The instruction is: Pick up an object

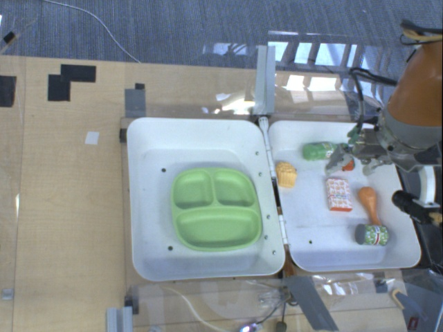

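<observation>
Gripper (344, 159) hovers over the right bin (304, 251) (beside a green object (318, 150)).

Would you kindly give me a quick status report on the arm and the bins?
End effector low over right bin, nothing seen held. Nearest: green object, small red item. Green tray alone in left bin.

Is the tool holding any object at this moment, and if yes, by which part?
Nothing is held. The tool hangs open above the right bin, between the green object and the red-and-white packet, with nothing between its fingers.
</observation>
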Robot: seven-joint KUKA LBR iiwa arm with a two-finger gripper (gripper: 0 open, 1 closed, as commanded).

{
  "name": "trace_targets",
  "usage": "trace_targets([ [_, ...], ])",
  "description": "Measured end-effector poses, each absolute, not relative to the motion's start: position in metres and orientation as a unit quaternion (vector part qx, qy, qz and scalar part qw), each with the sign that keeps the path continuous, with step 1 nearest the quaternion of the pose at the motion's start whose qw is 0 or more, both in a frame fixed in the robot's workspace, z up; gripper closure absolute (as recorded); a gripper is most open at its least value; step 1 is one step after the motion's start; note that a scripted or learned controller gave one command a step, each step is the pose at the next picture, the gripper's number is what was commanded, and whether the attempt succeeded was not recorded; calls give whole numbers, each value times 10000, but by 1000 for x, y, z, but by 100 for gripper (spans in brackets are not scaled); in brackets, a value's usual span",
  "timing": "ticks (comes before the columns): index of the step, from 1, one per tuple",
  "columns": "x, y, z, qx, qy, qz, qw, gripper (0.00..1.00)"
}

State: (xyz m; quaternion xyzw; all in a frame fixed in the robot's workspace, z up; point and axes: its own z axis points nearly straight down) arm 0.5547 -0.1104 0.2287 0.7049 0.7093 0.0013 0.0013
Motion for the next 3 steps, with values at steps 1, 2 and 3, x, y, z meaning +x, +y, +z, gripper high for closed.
trace_targets([
  [1, 573, -158, 108, 7061, 7081, 8, 8, 0],
  [2, 576, -157, 121, 7057, 7085, 30, 35, 100],
  [3, 576, -158, 121, 7057, 7085, 30, 34, 0],
])
